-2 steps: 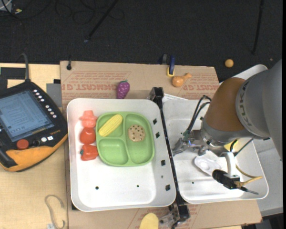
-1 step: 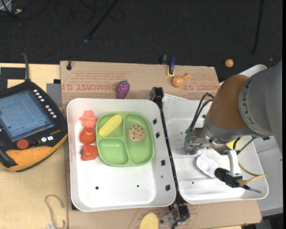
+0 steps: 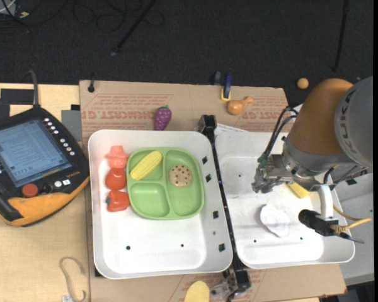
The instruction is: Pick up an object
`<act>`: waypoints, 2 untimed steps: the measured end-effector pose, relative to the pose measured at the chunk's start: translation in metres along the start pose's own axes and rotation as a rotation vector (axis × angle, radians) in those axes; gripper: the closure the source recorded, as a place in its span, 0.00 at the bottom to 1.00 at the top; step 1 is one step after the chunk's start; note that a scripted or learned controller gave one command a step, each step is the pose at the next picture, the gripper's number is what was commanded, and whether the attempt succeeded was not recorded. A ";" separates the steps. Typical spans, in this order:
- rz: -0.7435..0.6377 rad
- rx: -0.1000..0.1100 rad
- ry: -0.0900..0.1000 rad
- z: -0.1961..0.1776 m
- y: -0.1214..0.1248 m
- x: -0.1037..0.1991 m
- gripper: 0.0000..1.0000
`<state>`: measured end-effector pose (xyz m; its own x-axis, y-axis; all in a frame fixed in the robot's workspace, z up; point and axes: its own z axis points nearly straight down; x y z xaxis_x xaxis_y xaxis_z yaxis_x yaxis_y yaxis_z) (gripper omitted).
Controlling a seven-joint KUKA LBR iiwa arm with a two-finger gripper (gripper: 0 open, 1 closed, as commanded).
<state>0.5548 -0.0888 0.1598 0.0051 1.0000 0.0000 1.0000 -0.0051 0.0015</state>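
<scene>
Behind both bins, cardboard (image 3: 132, 111) reads "CHEMCAST GP" upside down; gripper (image 3: 263, 182) state unclear.

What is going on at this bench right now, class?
A grey robot arm reaches in from the right over the right bin, its gripper low above the floor. A crumpled white object and a yellow block lie nearby. The left bin holds a green divided plate with toy corn and a cookie, red toys beside it.
</scene>
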 end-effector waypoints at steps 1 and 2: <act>-0.002 -0.001 0.000 -0.044 0.003 -0.007 1.00; -0.004 0.002 0.001 -0.068 0.003 -0.008 1.00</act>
<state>0.5581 -0.0968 0.2283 0.0010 1.0000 0.0006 1.0000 -0.0010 -0.0006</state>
